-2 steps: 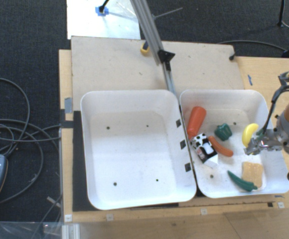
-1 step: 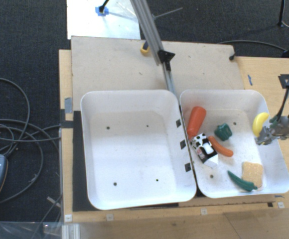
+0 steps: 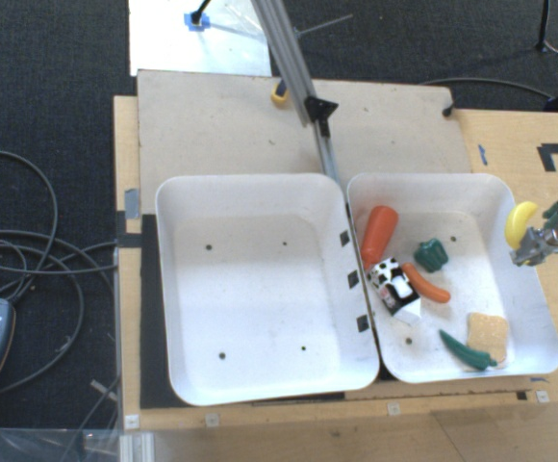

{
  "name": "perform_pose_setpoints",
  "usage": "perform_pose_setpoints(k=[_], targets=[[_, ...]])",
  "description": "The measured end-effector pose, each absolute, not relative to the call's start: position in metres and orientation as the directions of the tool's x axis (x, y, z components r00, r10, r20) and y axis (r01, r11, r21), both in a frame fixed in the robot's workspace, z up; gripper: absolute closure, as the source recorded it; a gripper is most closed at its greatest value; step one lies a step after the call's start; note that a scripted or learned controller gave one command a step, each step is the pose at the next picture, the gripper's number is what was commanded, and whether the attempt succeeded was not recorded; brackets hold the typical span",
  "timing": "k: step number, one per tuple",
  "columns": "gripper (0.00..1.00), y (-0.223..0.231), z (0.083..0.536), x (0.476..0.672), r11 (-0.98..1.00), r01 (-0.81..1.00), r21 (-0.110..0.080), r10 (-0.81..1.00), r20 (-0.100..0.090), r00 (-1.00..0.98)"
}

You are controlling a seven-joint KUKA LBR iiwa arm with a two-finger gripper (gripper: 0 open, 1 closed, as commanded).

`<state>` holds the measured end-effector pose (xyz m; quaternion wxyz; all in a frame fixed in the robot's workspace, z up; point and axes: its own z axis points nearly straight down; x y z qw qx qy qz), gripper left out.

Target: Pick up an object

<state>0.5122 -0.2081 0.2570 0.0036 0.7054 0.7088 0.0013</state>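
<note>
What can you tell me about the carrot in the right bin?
The carrot is a smooth, glossy orange-red piece, plastic by its look, tapered with a rounded top. It lies in the right bin near its upper left corner, close along the wall shared with the left bin, its narrow end pointing down toward the black and white toy. Whether the two touch is hard to tell.

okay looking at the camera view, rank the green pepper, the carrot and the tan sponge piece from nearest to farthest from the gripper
Measured from the gripper at the right bin's right rim:
1. Green pepper, mid-bin, left of the gripper.
2. Tan sponge piece, bottom right corner, not far behind the pepper.
3. Carrot, against the bin's left wall, clearly farthest.
</note>
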Motion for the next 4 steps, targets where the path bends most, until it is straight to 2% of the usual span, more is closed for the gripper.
perform_pose_setpoints(k=[2,4], targets=[[1.0,-0.099,0.25,0.528,0.011,1.0,0.002,1.0,0.003,-0.011],[1.0,0.021,0.255,0.527,0.012,1.0,0.002,1.0,0.003,-0.012]])
